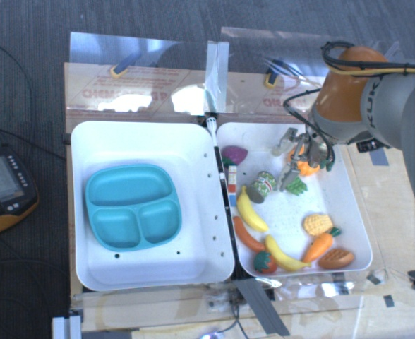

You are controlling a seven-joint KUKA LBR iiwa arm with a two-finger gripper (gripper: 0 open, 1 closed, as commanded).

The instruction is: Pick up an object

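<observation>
My gripper [290, 162] hangs low over the back of the right bin [354, 210], its two grey fingers [286, 143] spread apart, so it is open. A small orange toy carrot with a green top [307, 167] lies right beside the fingers, close under the wrist; I cannot see the fingers pressing on it. A green and white can [264, 183] lies just left of the gripper, and a purple toy [234, 154] sits further left by the bin's wall.
Further forward in the right bin lie two yellow bananas [251, 211], an orange sausage-shaped toy [246, 233], a strawberry [264, 262], a corn cob [317, 224], a carrot [319, 246] and a brown bread roll [336, 258]. The left bin [193, 147] bears a blue divided tray [133, 205].
</observation>
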